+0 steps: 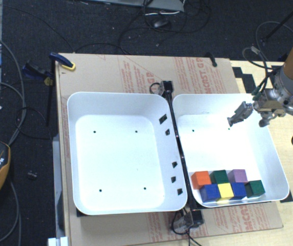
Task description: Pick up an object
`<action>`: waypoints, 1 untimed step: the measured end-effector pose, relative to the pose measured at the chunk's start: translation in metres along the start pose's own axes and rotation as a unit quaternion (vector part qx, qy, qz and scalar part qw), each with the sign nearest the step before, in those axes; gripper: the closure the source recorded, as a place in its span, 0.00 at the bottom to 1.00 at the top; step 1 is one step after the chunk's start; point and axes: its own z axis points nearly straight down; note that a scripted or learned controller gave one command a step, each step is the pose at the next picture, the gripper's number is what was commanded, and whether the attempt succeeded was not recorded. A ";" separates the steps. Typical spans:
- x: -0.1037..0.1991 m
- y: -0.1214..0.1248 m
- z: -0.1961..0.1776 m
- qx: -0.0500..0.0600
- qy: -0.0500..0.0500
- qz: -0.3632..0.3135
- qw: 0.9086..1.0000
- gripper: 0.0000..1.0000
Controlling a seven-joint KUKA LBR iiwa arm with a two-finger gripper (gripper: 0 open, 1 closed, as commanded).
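Seven small blocks sit clustered at the near edge of the right bin (269, 152), touching one another: orange block (201, 178), dark green block (219, 176), purple block (237, 176) behind; two blue blocks (210, 192), a yellow block (225, 190) and a green block (255, 188) in front. End effector (252, 115) hangs over the far right part of that bin, well apart from the blocks, its two fingers spread and nothing between them. Left bin (80, 152) lies beside it on the cardboard-covered surface (136, 70).

Colored blocks (227, 184) clustered, right bin's (269, 152) near edge
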 end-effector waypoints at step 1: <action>0.000 0.000 -0.001 -0.001 0.000 0.000 1.000 0.00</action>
